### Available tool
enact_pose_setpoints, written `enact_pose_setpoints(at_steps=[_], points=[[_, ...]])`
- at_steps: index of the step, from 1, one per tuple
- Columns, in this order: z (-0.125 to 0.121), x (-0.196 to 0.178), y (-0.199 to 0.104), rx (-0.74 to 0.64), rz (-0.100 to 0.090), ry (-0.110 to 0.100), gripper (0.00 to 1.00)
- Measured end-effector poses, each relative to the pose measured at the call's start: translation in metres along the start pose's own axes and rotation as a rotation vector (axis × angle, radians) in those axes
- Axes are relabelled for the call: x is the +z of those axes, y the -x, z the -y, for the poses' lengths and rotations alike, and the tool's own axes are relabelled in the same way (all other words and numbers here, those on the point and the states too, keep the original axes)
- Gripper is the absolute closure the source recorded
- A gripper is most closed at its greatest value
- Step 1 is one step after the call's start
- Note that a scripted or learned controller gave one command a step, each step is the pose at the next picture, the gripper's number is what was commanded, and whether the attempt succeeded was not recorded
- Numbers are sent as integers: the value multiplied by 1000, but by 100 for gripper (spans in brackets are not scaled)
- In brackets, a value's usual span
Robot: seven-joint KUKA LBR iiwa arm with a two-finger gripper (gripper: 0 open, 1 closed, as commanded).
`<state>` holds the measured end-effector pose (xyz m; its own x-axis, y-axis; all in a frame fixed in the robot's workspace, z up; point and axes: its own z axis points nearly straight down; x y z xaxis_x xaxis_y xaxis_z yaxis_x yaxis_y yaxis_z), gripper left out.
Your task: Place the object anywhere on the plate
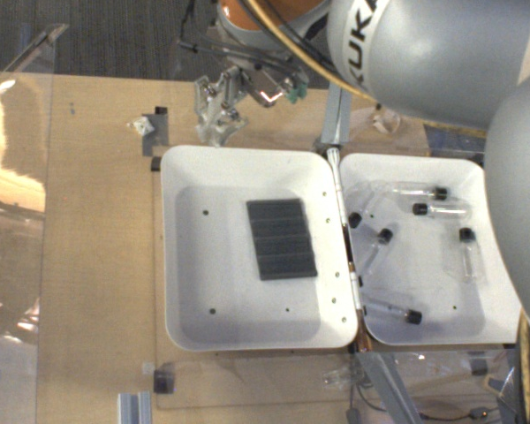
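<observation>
Gripper (219, 113) hangs beyond the left bin (181, 237); finger state cannot be told. Risk: it reaches the dark ridged plate (282, 238) carrying nothing, the capped tubes (424, 208) remaining unpicked.

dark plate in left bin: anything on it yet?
Bare. The ribbed dark plate lies flat in the left bin; the capped clear tubes lie in the right bin.

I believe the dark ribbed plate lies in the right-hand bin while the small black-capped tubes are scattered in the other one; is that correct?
Not quite: the camera view shows the dark ribbed plate in the left-hand bin. The black-capped tubes are scattered in the right-hand bin.
</observation>
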<state>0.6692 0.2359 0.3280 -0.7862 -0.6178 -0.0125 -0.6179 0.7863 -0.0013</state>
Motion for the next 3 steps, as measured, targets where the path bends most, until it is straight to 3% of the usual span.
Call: enact_pose_setpoints(at_steps=[1, 2, 3], points=[[8, -71, -6, 607, -2, -2, 100], [-29, -58, -36, 1307, -4, -5, 100], [-29, -81, -37, 1784, -4, -8, 100]])
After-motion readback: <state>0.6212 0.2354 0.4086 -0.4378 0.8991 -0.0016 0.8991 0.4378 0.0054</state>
